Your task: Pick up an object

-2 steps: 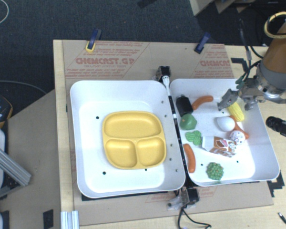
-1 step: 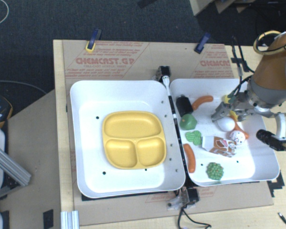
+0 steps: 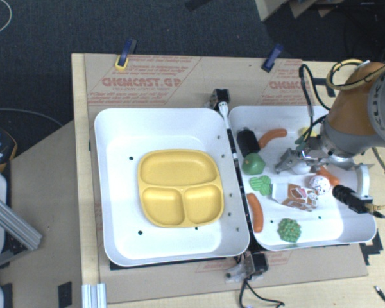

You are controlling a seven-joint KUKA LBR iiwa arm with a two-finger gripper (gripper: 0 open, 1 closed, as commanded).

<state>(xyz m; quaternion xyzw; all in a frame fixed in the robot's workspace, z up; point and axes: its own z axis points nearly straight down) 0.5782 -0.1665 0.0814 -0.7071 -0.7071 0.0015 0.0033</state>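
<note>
Broccoli [image 3: 289,230] nearest; hand [image 3: 294,162] among crowded toy food.

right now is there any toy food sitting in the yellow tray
No, the yellow tray has all three compartments bare, and the toy food lies in the right bin.

Robot lab, clamped bench [image 3: 179,76], cabled arm [image 3: 362,108]
</note>
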